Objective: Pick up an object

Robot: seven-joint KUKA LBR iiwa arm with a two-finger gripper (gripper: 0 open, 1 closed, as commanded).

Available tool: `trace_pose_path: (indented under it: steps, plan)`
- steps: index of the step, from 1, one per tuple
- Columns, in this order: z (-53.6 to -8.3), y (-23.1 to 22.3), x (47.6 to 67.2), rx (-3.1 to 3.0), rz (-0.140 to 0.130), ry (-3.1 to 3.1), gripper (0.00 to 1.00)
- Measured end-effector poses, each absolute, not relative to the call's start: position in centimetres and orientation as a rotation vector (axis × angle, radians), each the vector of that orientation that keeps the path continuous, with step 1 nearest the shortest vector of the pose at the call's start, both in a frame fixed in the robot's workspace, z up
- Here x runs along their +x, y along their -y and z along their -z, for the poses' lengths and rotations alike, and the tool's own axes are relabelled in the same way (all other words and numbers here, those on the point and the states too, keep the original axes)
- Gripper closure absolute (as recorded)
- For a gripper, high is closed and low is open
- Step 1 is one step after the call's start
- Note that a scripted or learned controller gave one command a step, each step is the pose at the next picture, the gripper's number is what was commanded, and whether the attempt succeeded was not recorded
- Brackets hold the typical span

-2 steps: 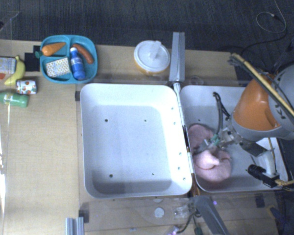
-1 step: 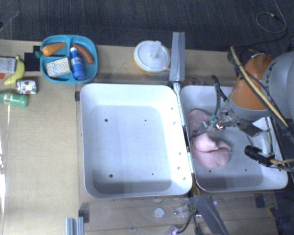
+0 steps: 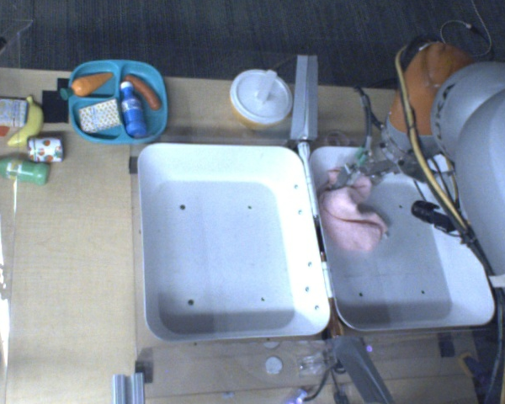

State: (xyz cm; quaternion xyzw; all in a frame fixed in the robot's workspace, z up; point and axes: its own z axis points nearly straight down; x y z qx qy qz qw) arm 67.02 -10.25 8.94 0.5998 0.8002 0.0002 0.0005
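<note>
Camera view: I see gripper (image 3: 353, 175) over right bin (image 3: 421, 297), at top edge of pink toy (image 3: 351, 217) near bin's left wall. Can't tell if it grips.

Even overhead light, soft shadows inside the left bin (image 3: 223, 242), glare streaks on the bench (image 3: 59, 251), slightly soft focus.
</note>
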Motion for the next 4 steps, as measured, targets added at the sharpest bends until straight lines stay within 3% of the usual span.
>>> trace_pose_path:
  steps: [1, 2, 3, 4]
  plan:
    - [-8.9, 10.0, 66.8, 1.777, 0.016, -2.585, 0.0]
    - [-9.0, 9.5, 63.5, 1.642, -0.009, -2.664, 0.0]
    - [-10.2, 9.2, 63.8, 1.633, -0.015, -2.665, 1.0]
    - [-18.6, 5.6, 63.5, 1.529, -0.006, -2.737, 1.0]
